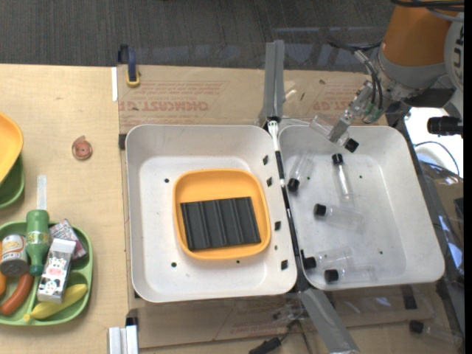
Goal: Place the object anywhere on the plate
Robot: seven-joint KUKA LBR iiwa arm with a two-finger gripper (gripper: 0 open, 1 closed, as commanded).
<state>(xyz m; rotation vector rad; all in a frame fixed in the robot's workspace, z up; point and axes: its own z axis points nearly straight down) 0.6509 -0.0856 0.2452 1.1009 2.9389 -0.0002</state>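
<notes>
The arm [424, 28] is hanging over the far corner of the right bin [413, 198]. The gripper [352, 120] is sitting just above a clear tube with a black cap [351, 144]. I cannot tell if the gripper is open or closed.

The other clear tubes [341, 177] are lying all over that bin, well apart from the orange plate [221, 183] in the left bin [147, 220]. I think the tubes are slippery and round, so one may be slipping out or rolling away. A black ridged block [221, 223] is taking up most of the plate, so a tube may be rolling off it.

The wooden bench [59, 109] is sitting on grey carpet [221, 13]. A green tray of toy food [77, 282] is sitting at the left.
</notes>
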